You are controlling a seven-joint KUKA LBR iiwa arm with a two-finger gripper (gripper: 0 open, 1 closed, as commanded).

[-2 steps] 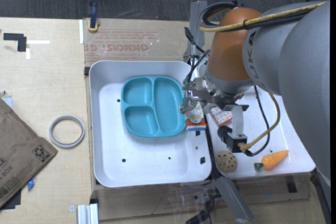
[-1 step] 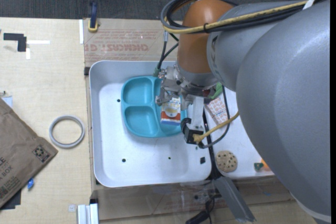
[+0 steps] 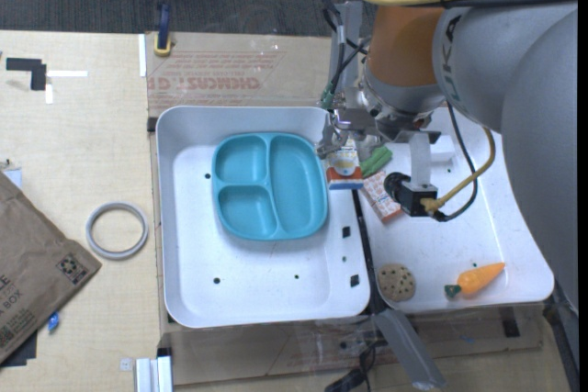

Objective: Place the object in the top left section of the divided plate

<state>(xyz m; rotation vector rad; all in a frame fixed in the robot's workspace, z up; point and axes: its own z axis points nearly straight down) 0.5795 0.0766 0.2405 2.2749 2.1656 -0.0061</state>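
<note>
The blue divided plate (image 3: 271, 186) lies in the left bin (image 3: 184, 225), with two small sections on its left side and one long section on its right. My gripper (image 3: 342, 147) hangs over the wall between the two bins, just off the plate's right rim. It is shut on a small white and orange object (image 3: 344, 162), which shows between the fingertips and slightly below them. The arm's orange band and grey body hide much of the right bin's far side.
In the right bin (image 3: 514, 225) lie a green item (image 3: 375, 162), a red and white packet (image 3: 381, 197), a round brown cookie (image 3: 395, 282) and an orange carrot (image 3: 480, 278). A grey tape ring (image 3: 117, 229) and a brown box sit on the bench to the left.
</note>
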